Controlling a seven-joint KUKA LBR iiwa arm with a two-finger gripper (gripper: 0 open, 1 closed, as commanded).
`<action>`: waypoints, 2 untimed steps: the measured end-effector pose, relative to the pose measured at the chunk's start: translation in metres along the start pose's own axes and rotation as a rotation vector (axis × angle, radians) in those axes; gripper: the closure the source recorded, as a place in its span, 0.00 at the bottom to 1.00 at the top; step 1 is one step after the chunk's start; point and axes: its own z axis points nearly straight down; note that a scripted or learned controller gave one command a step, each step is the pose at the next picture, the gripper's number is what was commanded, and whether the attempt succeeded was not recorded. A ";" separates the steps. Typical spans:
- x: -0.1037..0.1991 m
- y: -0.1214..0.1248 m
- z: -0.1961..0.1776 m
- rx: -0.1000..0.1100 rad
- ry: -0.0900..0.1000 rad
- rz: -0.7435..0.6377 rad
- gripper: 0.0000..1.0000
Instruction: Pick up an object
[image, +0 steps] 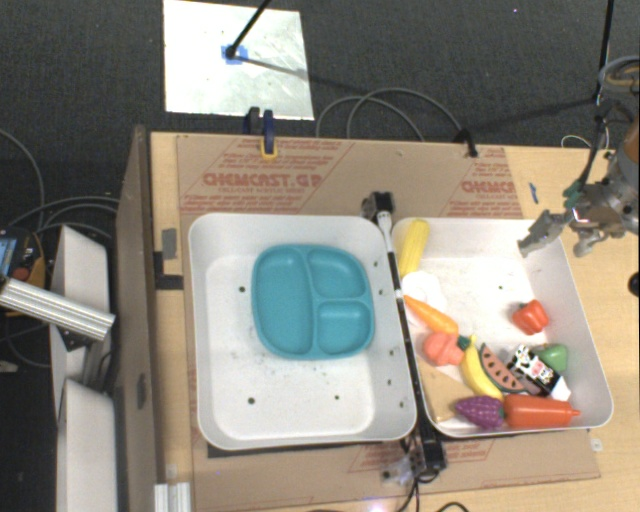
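The right bin (580, 300) holds several toy foods. A yellow corn cob (413, 245) lies at its far left, with an orange carrot (432, 315) and a pink piece (438, 348) below it. A red pepper (530, 317) sits alone toward the right wall. Piled at the near edge are a banana (478, 372), a watermelon slice (498, 366), a black-and-white item (537, 371), a green piece (554, 355), purple grapes (480, 410) and a long orange-red piece (537, 410). My gripper (560, 236) hangs over the bin's far right corner, open, with nothing between its fingers.
The left bin (220, 400) holds a teal divided plate (312, 300). A black divider bar (392, 270) runs between the bins. Bare white floor shows in the right bin's far middle (480, 270). Cables and a foil sheet (236, 60) lie beyond the bench.
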 end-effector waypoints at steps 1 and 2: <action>-0.025 -0.080 0.072 0.009 0.003 0.008 0.00; -0.014 -0.033 0.130 0.001 0.001 -0.003 0.00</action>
